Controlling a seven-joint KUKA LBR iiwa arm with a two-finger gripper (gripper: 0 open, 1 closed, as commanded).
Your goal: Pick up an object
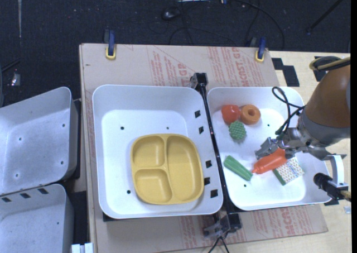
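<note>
1. Two white bins: the left bin [106,134] at nine o'clock of the right bin [295,196].
2. One yellow divided plate [166,168], with three compartments, in the left bin.
3. Six small things in the right bin: one red tomato-like piece [230,113], one orange ring [250,114], one green bumpy ball [237,130], one green stick [237,168], one orange carrot-like piece [269,162] and one speckled flat block [289,171].
4. Two clamps with yellow tips at the board's twelve o'clock edge: one [110,45] left, one [260,49] right.
</note>
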